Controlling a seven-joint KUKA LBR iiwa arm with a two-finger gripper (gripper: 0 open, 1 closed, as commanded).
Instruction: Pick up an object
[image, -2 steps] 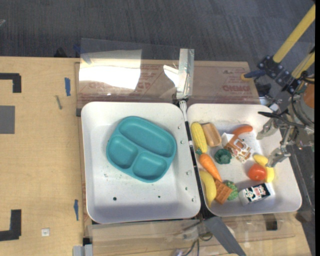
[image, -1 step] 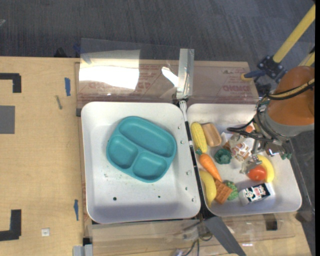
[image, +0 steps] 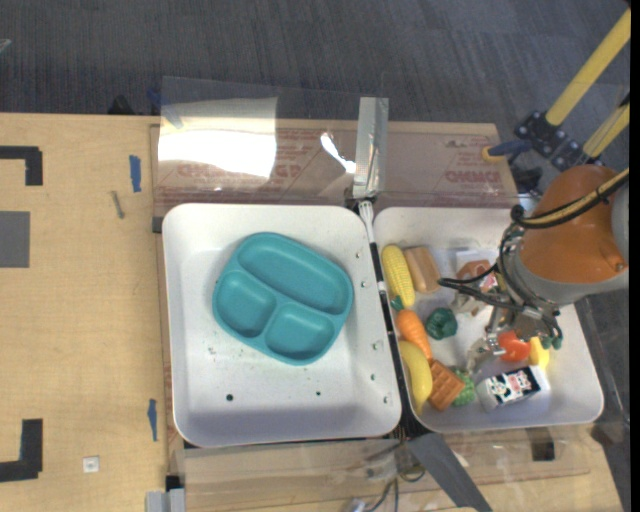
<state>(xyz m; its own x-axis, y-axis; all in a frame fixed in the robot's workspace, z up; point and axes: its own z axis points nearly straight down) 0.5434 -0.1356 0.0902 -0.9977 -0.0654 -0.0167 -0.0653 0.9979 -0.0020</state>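
Tool sits low in the right bin, over a red-orange toy just beside the milk carton. You cannot tell its finger state; clutter hides the tips. Descend straight, avoid the carton. The toy's long axis is probably left-right, poorly resolved.

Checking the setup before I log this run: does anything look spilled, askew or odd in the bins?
Nothing stands out. The teal divided plate lies flat in the left bin. The toy food sits piled inside the right bin, where the gripper is lowered.
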